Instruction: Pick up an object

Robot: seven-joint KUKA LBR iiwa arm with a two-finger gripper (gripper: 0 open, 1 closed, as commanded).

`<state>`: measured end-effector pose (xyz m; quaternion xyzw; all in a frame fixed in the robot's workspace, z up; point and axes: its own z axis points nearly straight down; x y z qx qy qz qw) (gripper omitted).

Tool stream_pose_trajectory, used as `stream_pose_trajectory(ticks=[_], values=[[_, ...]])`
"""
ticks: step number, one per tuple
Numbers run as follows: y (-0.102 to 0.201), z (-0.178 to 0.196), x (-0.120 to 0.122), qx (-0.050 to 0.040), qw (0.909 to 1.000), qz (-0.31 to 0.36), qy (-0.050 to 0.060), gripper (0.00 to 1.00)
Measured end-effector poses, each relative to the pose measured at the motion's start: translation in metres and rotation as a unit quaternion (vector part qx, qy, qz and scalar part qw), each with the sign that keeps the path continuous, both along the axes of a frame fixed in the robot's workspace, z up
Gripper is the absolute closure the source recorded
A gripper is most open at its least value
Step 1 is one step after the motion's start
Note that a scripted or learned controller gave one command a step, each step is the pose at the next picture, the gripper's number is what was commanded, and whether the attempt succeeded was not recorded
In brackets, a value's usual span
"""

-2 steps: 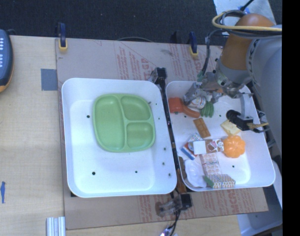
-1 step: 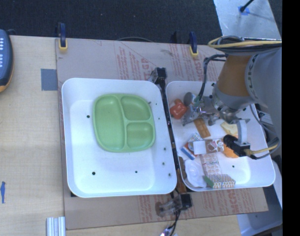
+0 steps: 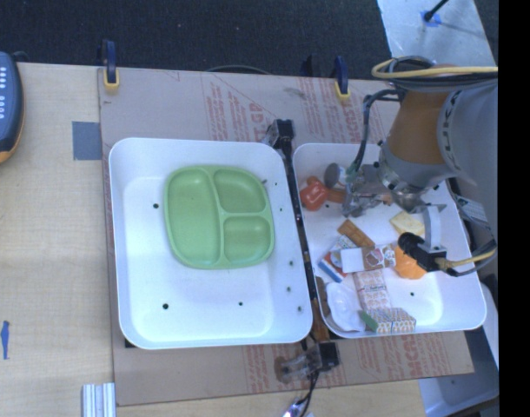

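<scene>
The gripper [image 3: 367, 196] hangs low in the right bin [image 3: 463, 313], near its 11 o'clock corner. I cannot tell how its fingers stand. An orange toy [image 3: 313, 195] sits just beside it, at 9 o'clock. The left bin [image 3: 143, 311] holds a green plate [image 3: 219, 216].

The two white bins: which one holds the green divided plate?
The left bin holds the green plate; the right bin, under the arm, holds many small mixed items.

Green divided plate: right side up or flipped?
Right side up. The green divided plate lies flat in the left bin, its three recessed compartments facing the camera, nothing visible in them.
</scene>
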<state>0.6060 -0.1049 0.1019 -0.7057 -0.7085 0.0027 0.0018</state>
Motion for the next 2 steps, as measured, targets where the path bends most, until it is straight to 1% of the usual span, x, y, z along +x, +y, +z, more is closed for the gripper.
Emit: stream_pose_trajectory(ticks=[1,2], values=[[0.0,0.0,0.0,-0.0002,1.0,0.0,0.0,0.0],[0.006,-0.011,-0.062,0.0006,1.0,0.0,0.0,0.0]])
